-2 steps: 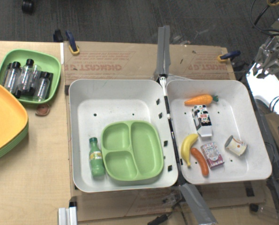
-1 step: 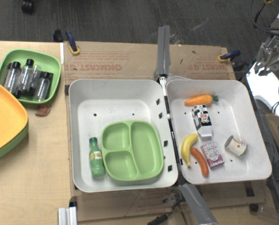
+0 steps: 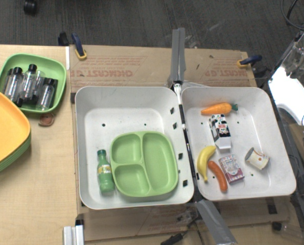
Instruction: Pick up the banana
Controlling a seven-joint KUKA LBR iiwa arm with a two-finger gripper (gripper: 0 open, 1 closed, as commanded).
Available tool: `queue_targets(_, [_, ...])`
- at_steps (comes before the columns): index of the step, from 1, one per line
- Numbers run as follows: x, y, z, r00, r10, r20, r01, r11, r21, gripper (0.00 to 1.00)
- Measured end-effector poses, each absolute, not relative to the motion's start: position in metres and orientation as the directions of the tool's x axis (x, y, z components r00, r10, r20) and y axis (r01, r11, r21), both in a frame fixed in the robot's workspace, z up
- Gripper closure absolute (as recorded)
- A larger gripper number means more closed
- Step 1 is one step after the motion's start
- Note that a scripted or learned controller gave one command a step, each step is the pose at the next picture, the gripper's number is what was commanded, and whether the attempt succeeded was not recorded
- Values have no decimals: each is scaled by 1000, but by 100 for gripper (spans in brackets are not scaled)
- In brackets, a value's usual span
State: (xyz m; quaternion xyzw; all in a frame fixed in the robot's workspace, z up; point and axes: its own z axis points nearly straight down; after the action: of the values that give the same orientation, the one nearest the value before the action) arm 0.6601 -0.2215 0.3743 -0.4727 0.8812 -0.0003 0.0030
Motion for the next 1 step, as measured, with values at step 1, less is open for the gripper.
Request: queue_targets(1, [660, -221, 412, -472, -881, -5, -881, 472, -3, 100])
